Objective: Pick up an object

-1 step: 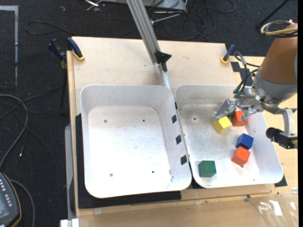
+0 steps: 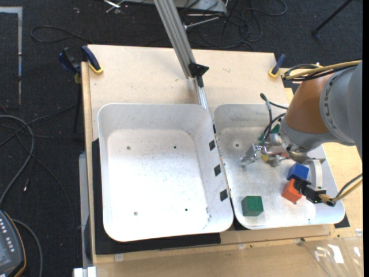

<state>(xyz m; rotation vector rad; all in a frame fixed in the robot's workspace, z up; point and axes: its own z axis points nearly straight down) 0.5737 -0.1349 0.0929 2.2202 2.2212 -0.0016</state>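
My gripper [image 2: 250, 156] hangs low over the middle of the right bin [image 2: 230, 117], pointing left, with nothing visible in it. A green block [image 2: 252, 205] lies on the bin floor below it, near the front wall and apart from the gripper. A blue block [image 2: 298, 171] and an orange block [image 2: 291, 191] sit close together at the right side of the bin, under the wrist. A small yellow piece [image 2: 271, 158] shows just behind the gripper, partly hidden by the arm.
The left bin [image 2: 109, 114] adjoins the right one along a shared wall with black marks. A slanted metal pole [image 2: 176, 30] crosses the back of the bench. Clamps sit at the bench's back corners [image 2: 92, 62].
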